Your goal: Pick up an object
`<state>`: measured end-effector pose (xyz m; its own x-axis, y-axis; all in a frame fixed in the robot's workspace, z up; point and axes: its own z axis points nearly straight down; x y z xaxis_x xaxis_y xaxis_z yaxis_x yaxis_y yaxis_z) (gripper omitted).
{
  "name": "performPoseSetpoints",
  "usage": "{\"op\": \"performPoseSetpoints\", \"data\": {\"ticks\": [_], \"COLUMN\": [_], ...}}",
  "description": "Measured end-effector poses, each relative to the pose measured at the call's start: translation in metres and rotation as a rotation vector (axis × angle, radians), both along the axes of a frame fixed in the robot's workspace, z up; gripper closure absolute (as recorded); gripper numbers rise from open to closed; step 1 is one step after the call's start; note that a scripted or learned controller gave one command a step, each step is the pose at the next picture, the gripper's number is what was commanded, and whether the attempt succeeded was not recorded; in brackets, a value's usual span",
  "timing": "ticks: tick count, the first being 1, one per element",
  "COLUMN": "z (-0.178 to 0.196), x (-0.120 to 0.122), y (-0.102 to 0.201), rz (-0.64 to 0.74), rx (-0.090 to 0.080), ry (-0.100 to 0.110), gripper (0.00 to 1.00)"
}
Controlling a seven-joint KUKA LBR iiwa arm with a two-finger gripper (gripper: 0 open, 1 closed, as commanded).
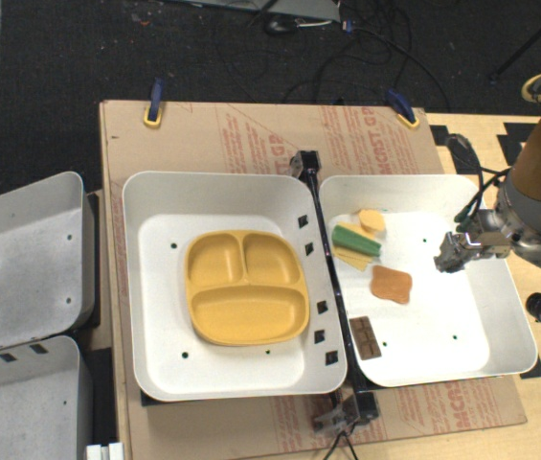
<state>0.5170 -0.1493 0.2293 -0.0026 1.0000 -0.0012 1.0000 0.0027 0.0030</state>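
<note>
Over the right bin (pixel 500 338), my gripper (pixel 449 256) hung low near the middle of the floor, approx level w/ the small objects but apart from them. Couldn't tell whether the jaws stood wide or narrow: from this slant they read as one dark lump, no clear gap. Nothing showed between them, so I judged nothing was picked yet.

The candidates all lay in the left part of that bin, near the divider. A brown-orange chunk (pixel 391 284) sat closest to me, just to the left and a bit toward the front. Behind it were a green block (pixel 358 238), resting on or against a yellow sponge-like piece (pixel 350 255), and a small orange-yellow piece (pixel 372 220) touching or just beside the green one. A flat dark brown bar (pixel 364 337) lay near the front left edge.

The left bin (pixel 146 286) carried a yellow divided tray (pixel 247 288), well apart from me.

Progress, as I judged it: approach only. Left to do: shift over one target (prob. the brown-orange chunk, being nearest and standing alone), close on it, lift clear of the bin. The green/yellow pair looked trickier, being stacked or pressed together.
</note>
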Motion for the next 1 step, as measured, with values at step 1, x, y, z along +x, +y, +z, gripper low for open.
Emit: {"op": "performPoseSetpoints", "data": {"ticks": [1], "z": [0.0091], "x": [-0.0050], "y": [0.0578], "rz": [0.005], "rx": [0.003], "ry": [0.003], "gripper": [1.00]}}
